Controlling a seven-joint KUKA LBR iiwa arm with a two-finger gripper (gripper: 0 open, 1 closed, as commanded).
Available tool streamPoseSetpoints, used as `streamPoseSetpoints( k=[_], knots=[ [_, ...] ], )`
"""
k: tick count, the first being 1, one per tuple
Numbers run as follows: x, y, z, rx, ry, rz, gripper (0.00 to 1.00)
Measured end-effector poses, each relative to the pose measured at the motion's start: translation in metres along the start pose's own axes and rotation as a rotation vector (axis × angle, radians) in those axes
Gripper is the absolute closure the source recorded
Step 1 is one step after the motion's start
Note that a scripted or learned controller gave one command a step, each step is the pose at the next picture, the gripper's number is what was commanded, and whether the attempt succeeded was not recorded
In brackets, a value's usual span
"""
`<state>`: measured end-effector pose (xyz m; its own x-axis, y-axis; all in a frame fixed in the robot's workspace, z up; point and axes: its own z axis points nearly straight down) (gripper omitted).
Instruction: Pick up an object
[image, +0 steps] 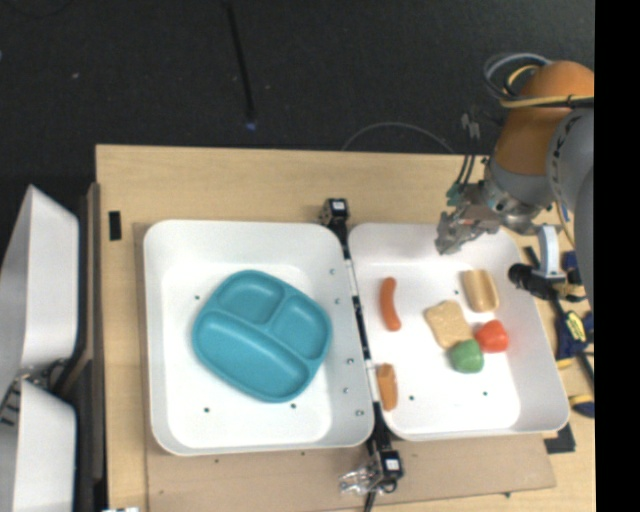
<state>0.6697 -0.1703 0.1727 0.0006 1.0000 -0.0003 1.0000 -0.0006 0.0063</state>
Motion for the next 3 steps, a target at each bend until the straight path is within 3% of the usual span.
streamPoseSetpoints(
  k=[1,2,3],
  knots=[
    [-0.001,0.002,-0.052,-0.001,0.000,-0.004,1.00],
    [0.061,0.000,-0.061,0.004,0.002,-0.008,1.00],
    [0.105,0.001,-0.067,0.006,0.002,-0.008,1.00]
  ],
)
